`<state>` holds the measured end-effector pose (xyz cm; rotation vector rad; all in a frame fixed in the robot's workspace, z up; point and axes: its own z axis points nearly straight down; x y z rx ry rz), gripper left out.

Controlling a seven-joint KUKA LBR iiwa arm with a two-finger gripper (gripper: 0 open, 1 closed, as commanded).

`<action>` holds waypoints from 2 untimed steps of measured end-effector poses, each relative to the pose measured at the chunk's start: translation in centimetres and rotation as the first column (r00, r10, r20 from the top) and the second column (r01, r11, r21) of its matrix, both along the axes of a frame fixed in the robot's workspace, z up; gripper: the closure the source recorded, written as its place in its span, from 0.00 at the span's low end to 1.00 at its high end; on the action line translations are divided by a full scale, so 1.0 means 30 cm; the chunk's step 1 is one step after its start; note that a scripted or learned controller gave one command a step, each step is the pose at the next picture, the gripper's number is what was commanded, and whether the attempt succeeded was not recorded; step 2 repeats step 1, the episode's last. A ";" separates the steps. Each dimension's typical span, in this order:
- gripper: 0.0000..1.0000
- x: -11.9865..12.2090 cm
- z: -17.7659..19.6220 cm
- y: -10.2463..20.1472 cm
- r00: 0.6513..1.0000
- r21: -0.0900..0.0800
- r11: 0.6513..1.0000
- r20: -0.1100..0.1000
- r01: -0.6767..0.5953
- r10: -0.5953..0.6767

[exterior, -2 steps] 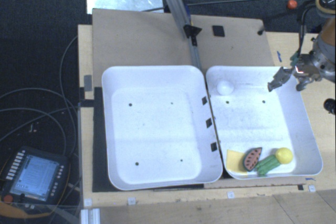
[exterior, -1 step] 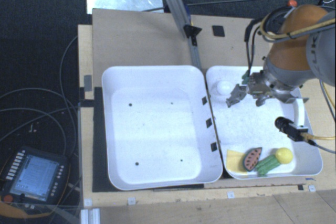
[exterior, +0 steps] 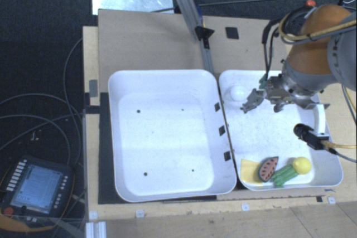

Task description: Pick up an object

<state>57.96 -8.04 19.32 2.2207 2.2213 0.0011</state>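
White ball (exterior: 237, 92): the likeliest pick target, lying at 11 o'clock in the right bin (exterior: 334, 178), against the back wall. A watermelon slice (exterior: 268, 168), green piece (exterior: 284, 174) and yellow ball (exterior: 302, 165) cluster at 5 o'clock along the front wall. The gripper (exterior: 261, 101) hangs just at 3 o'clock of the white ball, fingers apparently parted and gripping nothing, though the view is coarse.

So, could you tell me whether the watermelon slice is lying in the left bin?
No, the watermelon slice lies in the right bin, at its near edge beside a green toy.
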 end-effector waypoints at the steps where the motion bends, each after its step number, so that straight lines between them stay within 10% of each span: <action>1: 0.00 0.085 0.079 0.040 1.000 0.000 1.000 0.002 -0.002 0.002; 2: 0.00 0.085 0.079 0.040 1.000 0.000 1.000 0.002 -0.002 0.002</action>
